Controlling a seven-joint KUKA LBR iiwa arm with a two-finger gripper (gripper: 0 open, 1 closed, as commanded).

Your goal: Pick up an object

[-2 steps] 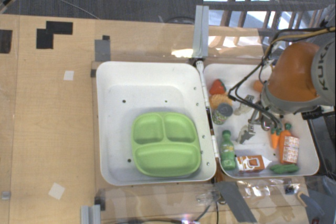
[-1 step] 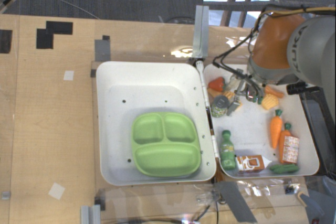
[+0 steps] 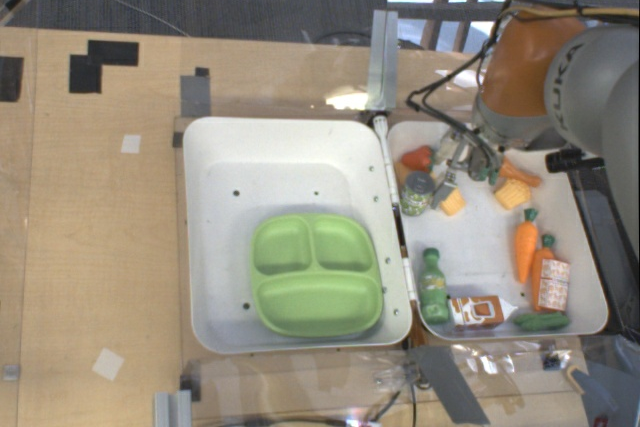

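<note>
We see the pincer (image 3: pixel 455 162) low in the right bin (image 3: pixel 590 315), above a yellow block (image 3: pixel 453 203) and beside a small can (image 3: pixel 417 192); whether it is spread or pressed together, we cannot tell. A green plate (image 3: pixel 316 273) lies in the left bin (image 3: pixel 215 215).

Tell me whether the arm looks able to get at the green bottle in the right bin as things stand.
Probably yes. The green bottle lies near the right bin's left wall with bare floor to its right. The end effector is above the same bin, farther back. The close wall and the carton beside the bottle's base may crowd a grasp.
</note>
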